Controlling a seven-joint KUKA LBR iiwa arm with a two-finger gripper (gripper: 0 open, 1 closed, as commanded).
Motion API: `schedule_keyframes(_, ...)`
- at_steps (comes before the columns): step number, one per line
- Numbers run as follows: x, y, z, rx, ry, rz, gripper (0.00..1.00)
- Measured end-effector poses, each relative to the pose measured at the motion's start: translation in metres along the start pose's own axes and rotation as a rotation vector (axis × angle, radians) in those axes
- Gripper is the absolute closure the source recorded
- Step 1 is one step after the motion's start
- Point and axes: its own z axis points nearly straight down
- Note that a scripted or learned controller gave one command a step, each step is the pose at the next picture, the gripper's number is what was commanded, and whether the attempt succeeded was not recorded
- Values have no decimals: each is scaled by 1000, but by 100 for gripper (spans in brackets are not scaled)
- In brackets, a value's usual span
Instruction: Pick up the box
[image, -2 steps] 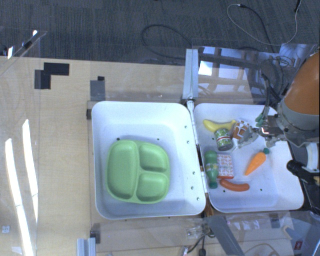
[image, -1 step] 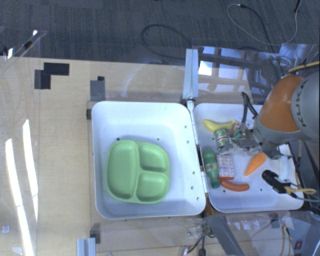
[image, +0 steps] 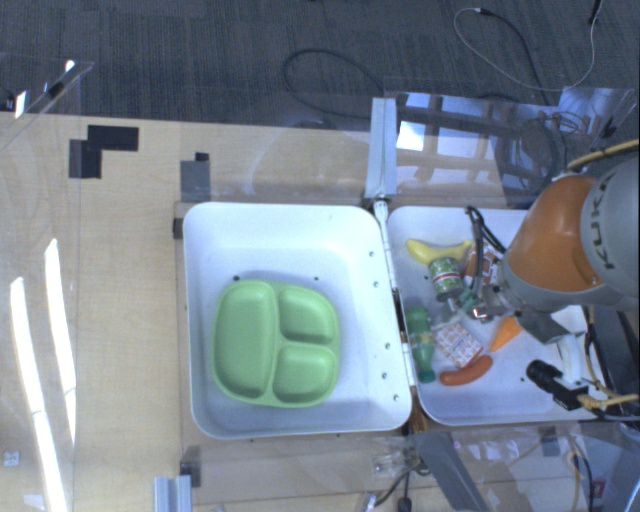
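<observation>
From above, the gripper (image: 478, 300) hangs over the right bin (image: 500, 395); how it stands I cannot tell. The box (image: 459, 345), white with red specks, lies just below it, between a green bottle (image: 420, 340) and a carrot (image: 505, 332).

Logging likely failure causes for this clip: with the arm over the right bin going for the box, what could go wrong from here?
1. Crowding: the box lies tight among the red sausage, orange carrot and green bottle, so the gripper may snag a neighbour instead.
2. The box lies flat and low, so fingers may slide off it.
3. The can and banana sit near the wrist and could be knocked during descent.
</observation>
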Motion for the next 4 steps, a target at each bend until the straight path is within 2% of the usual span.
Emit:
schedule_keyframes(1,-2,0,1,4,6,19,0)
schedule_keyframes(2,1,-14,1,2,4,57,0)
schedule_keyframes(3,4,-11,-10,1,11,51,100)
schedule_keyframes(4,4,-11,-10,1,11,51,0)
